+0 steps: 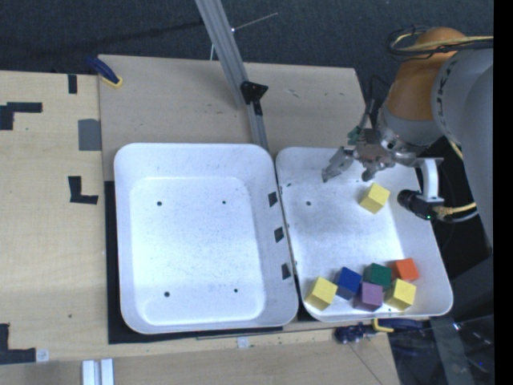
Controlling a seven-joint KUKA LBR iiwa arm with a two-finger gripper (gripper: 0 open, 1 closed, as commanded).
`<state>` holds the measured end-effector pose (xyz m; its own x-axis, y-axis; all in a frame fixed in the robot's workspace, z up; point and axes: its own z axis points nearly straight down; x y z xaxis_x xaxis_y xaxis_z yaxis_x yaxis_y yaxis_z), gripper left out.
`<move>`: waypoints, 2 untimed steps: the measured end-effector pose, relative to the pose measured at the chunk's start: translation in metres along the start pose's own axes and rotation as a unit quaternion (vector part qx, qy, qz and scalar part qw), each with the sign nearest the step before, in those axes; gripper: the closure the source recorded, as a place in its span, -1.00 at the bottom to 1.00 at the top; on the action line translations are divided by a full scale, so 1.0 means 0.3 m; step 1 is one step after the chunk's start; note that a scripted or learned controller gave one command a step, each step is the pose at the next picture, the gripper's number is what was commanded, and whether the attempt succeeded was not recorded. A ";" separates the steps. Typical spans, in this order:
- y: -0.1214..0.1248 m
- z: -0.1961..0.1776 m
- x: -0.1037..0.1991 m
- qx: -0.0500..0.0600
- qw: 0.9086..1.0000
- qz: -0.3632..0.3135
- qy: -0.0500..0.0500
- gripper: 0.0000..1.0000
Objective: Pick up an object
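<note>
My gripper [346, 175] hangs over the far part of the right bin [329, 231], its two fingers spread open with nothing between them. A lone yellow cube [374, 198] lies on the bin floor just below and to the right of the fingertips, apart from them. Along the bin's near edge sits a cluster of cubes: a yellow one [322, 292], a blue one [349, 281], a green one [377, 275], a purple one [371, 295], an orange one [406, 269] and another yellow one [402, 293].
The left bin [192, 239] sits beside the right one, their rims meeting near the middle. A slanted metal pole [228, 46] crosses the bench behind the bins. The arm's grey body and orange band [421, 79] fill the upper right.
</note>
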<state>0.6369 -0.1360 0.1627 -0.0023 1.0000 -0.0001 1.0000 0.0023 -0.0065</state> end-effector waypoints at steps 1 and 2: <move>0.029 0.186 0.008 0.000 1.000 0.000 0.000 -1.00; 0.027 0.241 0.011 -0.001 1.000 0.000 -0.001 -1.00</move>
<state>0.6445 -0.1327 0.0905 -0.0026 1.0000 -0.0012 1.0000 0.0026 -0.0043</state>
